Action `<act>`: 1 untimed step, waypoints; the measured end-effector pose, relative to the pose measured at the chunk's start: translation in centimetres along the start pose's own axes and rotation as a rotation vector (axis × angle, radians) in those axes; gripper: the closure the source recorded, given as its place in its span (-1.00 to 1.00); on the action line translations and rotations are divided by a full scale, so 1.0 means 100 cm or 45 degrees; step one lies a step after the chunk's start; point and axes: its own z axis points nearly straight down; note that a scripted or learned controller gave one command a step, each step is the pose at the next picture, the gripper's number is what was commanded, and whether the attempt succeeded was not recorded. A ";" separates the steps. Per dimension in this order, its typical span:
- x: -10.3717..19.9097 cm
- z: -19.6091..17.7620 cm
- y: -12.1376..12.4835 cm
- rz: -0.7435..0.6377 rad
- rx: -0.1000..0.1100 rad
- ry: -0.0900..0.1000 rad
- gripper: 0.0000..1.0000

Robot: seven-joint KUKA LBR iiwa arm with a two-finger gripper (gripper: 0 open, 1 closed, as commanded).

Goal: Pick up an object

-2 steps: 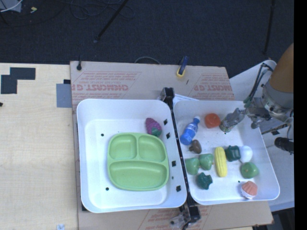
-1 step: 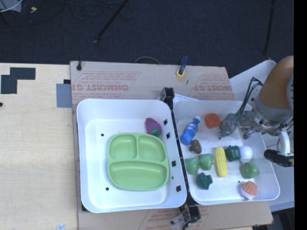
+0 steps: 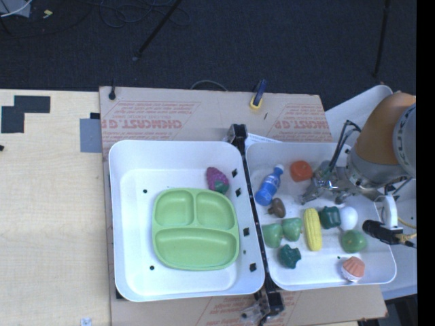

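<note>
Hovering low in the right bin (image 3: 387, 267), the gripper (image 3: 321, 187) sits just above the yellow corn (image 3: 312, 229) and dark green toy (image 3: 330, 216), an orange ball (image 3: 301, 170) to its upper left. Its finger spread is hard to make out, so I cannot tell whether it grips anything; the arm's wrist hides the bin's right wall.

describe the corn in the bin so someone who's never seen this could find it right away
Look in the right-hand white bin, the crowded one. Near its middle lies the toy corn cob, lengthwise between green pieces on its left and a white ball on its right. It is the only long yellow thing there.
</note>
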 end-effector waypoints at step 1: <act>-0.001 -0.012 0.000 0.001 -0.002 0.000 1.00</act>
